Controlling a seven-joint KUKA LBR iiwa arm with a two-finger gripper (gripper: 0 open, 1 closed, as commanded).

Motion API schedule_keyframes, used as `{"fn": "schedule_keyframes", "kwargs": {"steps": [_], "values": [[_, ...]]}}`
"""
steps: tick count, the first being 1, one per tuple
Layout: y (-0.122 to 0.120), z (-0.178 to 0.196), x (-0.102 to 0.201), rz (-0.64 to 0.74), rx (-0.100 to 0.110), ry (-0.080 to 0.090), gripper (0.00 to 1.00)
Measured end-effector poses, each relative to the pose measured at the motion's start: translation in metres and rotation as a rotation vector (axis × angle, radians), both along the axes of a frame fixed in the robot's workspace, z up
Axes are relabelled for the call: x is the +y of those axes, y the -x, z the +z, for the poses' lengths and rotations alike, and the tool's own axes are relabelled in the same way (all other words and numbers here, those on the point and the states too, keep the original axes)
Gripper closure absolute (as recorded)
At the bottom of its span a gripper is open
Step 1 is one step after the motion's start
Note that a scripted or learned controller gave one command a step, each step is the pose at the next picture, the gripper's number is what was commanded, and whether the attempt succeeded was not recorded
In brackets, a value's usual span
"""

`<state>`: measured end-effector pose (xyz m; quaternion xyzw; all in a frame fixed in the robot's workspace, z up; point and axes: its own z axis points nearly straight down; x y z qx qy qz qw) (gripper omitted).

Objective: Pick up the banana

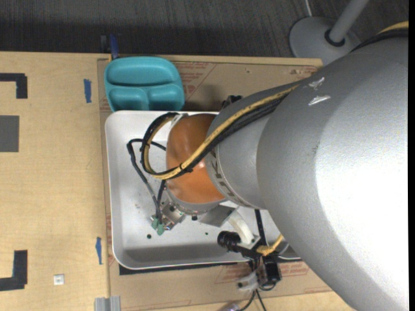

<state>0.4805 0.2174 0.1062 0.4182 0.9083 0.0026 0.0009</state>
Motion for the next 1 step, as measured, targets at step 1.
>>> {"fn": "schedule_keyframes", "kwargs": {"steps": [1], "values": [[-0.0005, 0.0098, 0.0004, -0.001, -0.002, -0.001, 1.00]]}}
